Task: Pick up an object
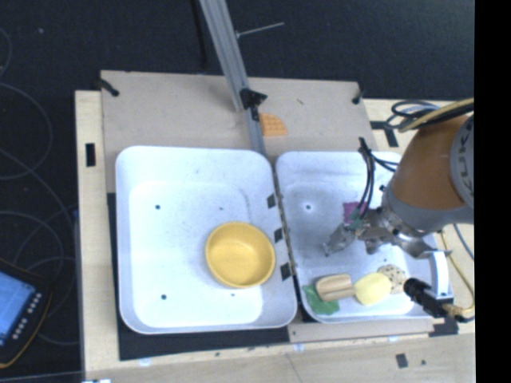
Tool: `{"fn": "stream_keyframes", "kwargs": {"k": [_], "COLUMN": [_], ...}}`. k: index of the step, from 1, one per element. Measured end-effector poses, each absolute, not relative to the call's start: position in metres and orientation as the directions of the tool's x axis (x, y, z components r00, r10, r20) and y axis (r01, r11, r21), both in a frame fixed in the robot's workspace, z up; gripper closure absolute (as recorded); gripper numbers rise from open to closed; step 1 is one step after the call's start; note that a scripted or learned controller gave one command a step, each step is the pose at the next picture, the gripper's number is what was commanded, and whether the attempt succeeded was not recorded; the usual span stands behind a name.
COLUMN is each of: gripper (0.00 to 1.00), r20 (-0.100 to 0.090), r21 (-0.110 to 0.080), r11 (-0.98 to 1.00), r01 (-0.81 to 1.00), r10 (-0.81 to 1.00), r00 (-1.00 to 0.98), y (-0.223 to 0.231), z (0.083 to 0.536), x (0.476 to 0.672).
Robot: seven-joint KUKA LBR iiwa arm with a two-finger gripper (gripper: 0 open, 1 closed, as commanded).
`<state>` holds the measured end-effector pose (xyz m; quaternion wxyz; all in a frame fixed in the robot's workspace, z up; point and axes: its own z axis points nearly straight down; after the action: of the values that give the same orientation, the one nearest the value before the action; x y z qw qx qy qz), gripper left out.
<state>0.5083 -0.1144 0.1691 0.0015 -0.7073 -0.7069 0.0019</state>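
Observation:
My gripper (351, 242) hangs over the middle of the right bin (311, 174), its fingers (331, 244) spread open with nothing between them. Just in front of it, along the bin's near wall, lie a tan wooden block (333, 286), a yellow lump (370, 289), a speckled beige piece (391, 274) and a green scrap (313, 295). A small magenta item (350, 211) shows just behind the gripper. In the left bin (160, 174) a yellow bowl (239, 254) sits upright near the divider.
A grey metal rail (227, 46) slants down from the top to the bins' shared back edge. An orange patch (272, 125) lies on the cardboard behind the bins. Cables (415, 114) loop at the right. A tablet (16, 309) lies at far left.

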Motion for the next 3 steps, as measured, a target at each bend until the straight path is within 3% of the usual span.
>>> {"fn": "stream_keyframes", "kwargs": {"k": [1, 2, 3], "gripper": [0.00, 0.00, 1.00], "r20": [-0.001, -0.001, 0.000], "r21": [-0.005, 0.000, 0.005], "r11": [-0.001, -0.002, -0.008], "r01": [1.000, 1.000, 1.000], "r10": [1.000, 1.000, 1.000], "r00": [0.001, 0.002, 0.008], "y": [-0.122, -0.123, -0.124], "z": [0.108, 0.101, 0.112], "x": [0.508, 0.509, 0.510]}}
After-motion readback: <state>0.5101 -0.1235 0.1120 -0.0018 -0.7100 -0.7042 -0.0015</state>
